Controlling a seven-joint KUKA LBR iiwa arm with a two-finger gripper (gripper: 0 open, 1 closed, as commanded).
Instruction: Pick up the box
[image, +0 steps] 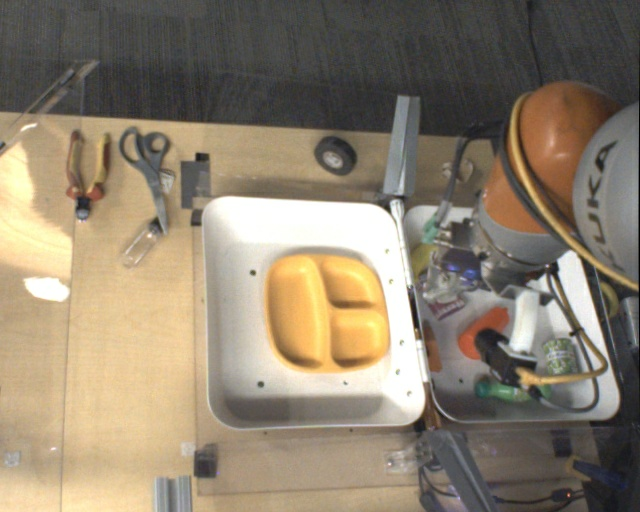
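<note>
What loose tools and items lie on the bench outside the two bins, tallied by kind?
Scissors: 1
Pliers: 1
Tape roll: 1
Total: 3

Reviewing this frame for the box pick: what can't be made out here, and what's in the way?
- Gripper: camera view, hidden under the arm's wrist; finger state cannot be told.
- The box: no item in the right bin can be identified as it; the arm covers the bin's upper part.
- Items beside the wrist: jumbled and too small to name.
- Green item: partly behind a yellow cable.
</note>
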